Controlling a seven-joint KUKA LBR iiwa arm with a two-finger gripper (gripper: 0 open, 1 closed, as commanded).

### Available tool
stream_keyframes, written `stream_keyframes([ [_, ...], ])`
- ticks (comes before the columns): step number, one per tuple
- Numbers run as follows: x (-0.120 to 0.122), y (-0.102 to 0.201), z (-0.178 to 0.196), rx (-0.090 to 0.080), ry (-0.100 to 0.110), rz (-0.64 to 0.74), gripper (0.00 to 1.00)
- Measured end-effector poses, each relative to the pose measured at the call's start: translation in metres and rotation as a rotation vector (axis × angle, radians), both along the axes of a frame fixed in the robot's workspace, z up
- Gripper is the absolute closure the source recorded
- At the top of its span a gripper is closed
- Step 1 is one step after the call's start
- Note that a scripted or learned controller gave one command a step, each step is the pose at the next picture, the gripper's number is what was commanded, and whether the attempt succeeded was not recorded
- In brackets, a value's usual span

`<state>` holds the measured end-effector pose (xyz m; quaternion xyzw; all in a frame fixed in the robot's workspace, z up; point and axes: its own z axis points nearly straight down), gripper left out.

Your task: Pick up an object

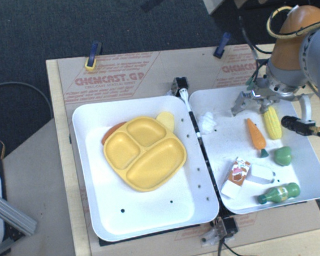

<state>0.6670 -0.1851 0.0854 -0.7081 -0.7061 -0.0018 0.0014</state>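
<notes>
My gripper hangs over the far part of the right bin, its fingers spread open with nothing between them. Just in front of it lie a yellow corn cob and an orange carrot. A crumpled white piece lies to the gripper's left near the bin's divider. Closer to the front are a green round fruit, a small red and white carton and a green bottle on its side.
The left bin holds a yellow divided plate, with an orange thing peeking from under its left rim and a yellow piece at its far right corner. Clamps grip the bench's far edge.
</notes>
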Motion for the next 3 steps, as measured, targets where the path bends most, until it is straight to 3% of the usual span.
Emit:
stream_keyframes([
  [1, -0.004, -0.026, -0.001, 0.022, -0.001, 0.008, 0.0],
  [2, 0.002, -0.03, 0.0, 0.01, 0.003, 0.009, 0.0],
  [3, -0.046, 0.052, -0.001, 0.001, 0.006, 0.009, 0.0],
])
